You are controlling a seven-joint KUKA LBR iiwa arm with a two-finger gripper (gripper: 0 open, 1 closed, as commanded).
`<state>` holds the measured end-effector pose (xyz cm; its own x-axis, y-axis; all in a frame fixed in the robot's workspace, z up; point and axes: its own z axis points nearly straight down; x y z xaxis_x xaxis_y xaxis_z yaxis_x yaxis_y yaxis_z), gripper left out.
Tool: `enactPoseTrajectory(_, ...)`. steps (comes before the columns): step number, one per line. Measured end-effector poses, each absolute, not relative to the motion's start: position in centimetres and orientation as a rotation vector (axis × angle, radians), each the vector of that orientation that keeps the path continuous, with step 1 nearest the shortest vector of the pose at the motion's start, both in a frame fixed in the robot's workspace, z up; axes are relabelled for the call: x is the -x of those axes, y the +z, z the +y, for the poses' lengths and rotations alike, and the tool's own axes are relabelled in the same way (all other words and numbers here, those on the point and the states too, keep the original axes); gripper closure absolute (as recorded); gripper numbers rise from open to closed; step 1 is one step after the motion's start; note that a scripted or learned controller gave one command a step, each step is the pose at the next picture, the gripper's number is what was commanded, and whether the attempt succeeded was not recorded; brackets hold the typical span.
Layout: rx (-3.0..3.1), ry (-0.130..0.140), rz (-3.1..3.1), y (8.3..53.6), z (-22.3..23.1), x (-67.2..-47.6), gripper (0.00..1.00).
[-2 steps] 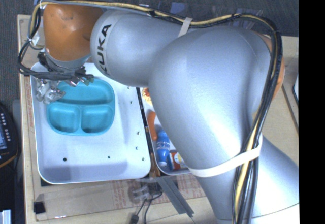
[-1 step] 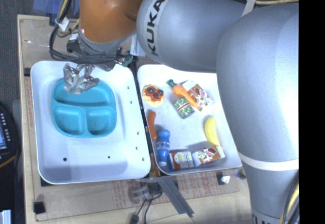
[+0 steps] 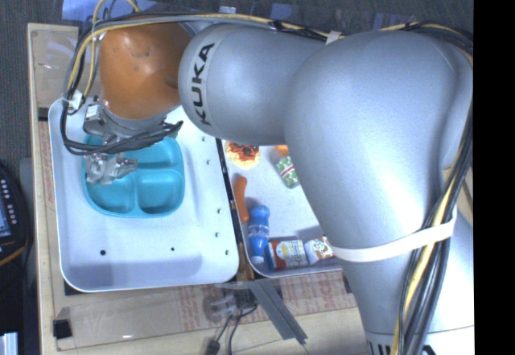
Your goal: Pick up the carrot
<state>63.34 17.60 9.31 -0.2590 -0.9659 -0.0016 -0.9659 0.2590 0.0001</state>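
The claw (image 3: 105, 168) hangs over the blue tray (image 3: 157, 184) in the left bin (image 3: 129, 265); its opening cannot be told. The carrot (image 3: 240, 187) lies in the right bin (image 3: 261, 269), well apart, beside the blue bottle (image 3: 257, 234).

The carrot (image 3: 240, 187), orange and slender, lies lengthwise along the right bin's (image 3: 278, 271) left wall.

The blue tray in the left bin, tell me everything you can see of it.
The blue tray is a glossy, plastic-looking dish with rounded corners, split by low ridges into compartments. It lies flat on the floor of the left white bin, toward the far end. The gripper sits over its left part and the arm hides its far edge. No contents are visible in the parts that show.
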Motion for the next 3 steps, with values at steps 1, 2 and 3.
enactPoseTrajectory(1,1.804,0.001,2.580,11.4,20.4,-65.6,1.00)
enactPoseTrajectory(2,2.284,0.003,2.158,13.6,20.8,-61.8,1.00)
enactPoseTrajectory(3,2.628,-0.020,1.700,10.3,21.9,-60.5,1.00)
